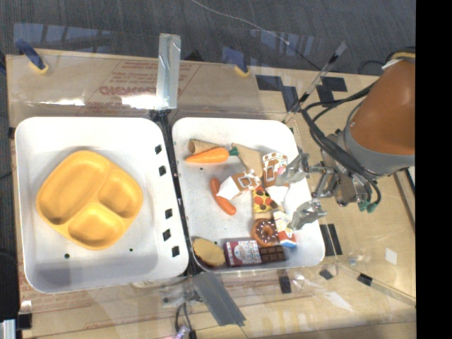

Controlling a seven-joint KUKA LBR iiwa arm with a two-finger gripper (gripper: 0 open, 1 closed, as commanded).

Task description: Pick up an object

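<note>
My pincer (295, 193) hangs wide and holds nothing at the right bin's (185, 182) right edge; the toy food, the doughnut (266, 231) among it, lies unlifted. Nothing is picked yet.

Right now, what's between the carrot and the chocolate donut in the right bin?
In the camera view, between the carrot and the chocolate donut lie a red sausage-like piece and a small white-and-brown toy block, close together on the right bin floor.
</note>
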